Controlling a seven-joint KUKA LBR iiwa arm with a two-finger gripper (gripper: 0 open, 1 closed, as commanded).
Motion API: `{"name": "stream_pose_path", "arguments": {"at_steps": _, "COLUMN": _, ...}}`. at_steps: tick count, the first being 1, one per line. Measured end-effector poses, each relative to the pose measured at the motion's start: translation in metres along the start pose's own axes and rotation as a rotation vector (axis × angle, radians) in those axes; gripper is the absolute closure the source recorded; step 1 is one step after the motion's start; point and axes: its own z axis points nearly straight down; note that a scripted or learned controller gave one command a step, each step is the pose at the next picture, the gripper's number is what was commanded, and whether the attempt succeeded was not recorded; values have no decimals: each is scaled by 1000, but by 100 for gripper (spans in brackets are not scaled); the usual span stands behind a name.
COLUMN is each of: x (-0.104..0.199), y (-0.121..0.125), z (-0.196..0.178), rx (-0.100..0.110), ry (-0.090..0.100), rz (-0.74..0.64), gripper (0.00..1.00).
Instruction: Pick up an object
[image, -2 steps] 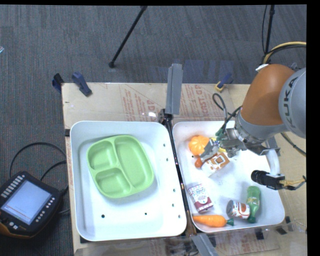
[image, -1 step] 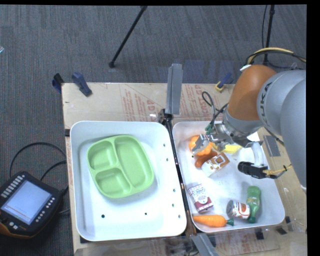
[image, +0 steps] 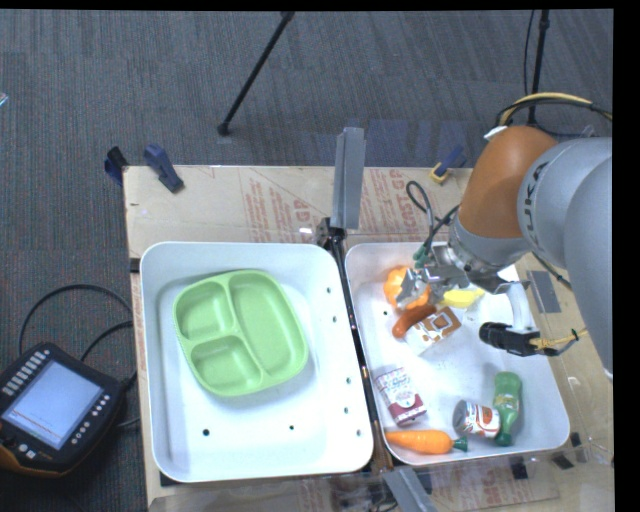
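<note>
White plastic forms the right bin (image: 548, 395), where the gripper (image: 418, 289) is lowered at the far-left corner over an orange sausage-shaped toy (image: 411, 318) beside a small brown carton (image: 437, 329). Its grip cannot be told. A green divided plate (image: 240, 330) is seen left of that bin.

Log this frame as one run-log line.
arm: over right bin, upper part | gripper: down among orange food pieces, grasp unclear | carrot: near front edge | left bin: holds green tray
</note>
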Motion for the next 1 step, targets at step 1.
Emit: {"name": "stream_pose_path", "arguments": {"at_steps": 1, "x": 51, "y": 14, "z": -120, "rx": -10, "ry": -5, "rz": 45, "gripper": 100}}
